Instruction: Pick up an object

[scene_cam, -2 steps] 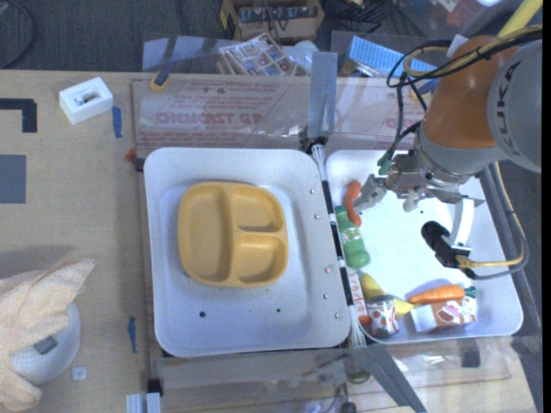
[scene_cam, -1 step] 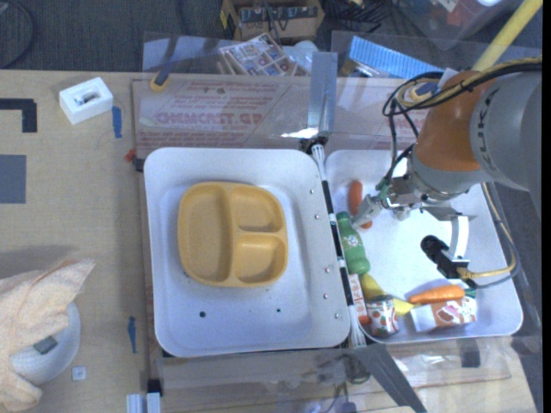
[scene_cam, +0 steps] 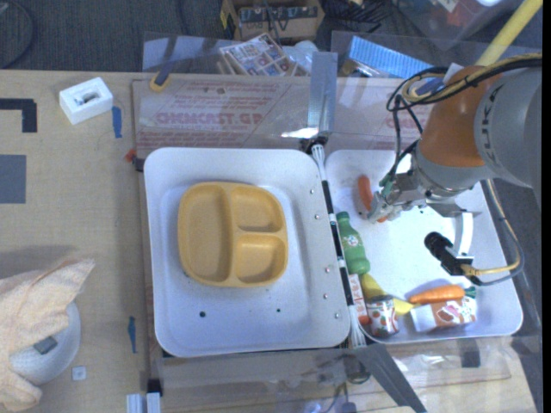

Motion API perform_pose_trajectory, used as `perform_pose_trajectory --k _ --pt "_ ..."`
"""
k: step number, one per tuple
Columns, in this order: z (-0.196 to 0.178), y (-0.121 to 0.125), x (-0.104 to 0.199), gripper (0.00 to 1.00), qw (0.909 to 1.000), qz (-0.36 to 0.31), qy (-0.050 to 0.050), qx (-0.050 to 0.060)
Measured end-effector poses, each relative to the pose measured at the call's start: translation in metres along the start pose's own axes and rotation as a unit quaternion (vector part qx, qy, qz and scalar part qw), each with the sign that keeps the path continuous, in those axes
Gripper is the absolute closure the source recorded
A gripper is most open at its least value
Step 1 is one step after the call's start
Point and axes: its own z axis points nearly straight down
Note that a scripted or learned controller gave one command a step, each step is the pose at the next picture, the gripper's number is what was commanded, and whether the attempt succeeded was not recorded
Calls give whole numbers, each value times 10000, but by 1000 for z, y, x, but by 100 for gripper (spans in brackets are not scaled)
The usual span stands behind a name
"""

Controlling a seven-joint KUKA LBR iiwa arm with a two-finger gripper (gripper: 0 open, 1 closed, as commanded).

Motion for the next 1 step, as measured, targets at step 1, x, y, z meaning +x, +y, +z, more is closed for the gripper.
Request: perform_pose_trajectory --k 1 --pt "-74 53 19 100 9996 237 27 127"
